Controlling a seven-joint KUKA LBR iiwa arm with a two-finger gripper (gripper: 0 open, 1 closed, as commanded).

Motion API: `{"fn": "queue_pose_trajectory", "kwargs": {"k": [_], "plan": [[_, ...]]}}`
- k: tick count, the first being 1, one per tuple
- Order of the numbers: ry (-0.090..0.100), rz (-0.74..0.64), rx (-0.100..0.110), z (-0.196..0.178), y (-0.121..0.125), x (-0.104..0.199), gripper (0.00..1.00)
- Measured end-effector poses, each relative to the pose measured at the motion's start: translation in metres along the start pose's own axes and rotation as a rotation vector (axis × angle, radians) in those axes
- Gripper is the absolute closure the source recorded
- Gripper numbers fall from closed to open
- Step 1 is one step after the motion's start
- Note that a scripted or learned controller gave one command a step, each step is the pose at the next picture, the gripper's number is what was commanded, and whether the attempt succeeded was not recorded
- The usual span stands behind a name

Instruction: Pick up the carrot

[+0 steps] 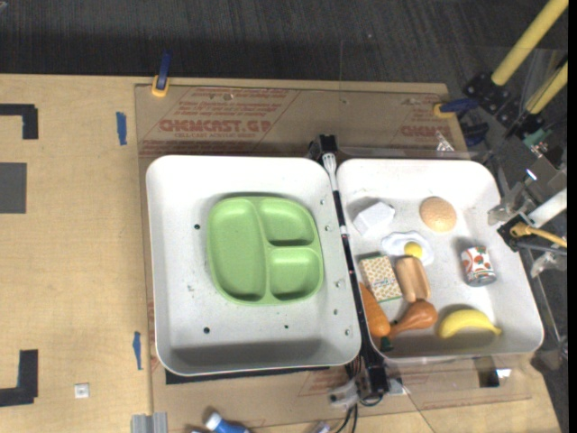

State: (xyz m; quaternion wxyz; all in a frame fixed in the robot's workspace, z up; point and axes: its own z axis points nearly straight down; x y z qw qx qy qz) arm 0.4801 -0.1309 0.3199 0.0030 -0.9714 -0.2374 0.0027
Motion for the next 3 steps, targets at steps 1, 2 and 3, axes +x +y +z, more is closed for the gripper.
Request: {"fn": "queue_pose_trajectory", "kwargs": {"k": [1,2,3], "plan": [[0.002,-0.017,-0.004,-0.009,-0.032,0.017,0.00],[-0.002,0.247,0.002,0.020,-0.011,0.006,0.00],[0.004,0.189,-0.006,0.003,-0.026,0.014,0.00]]}}
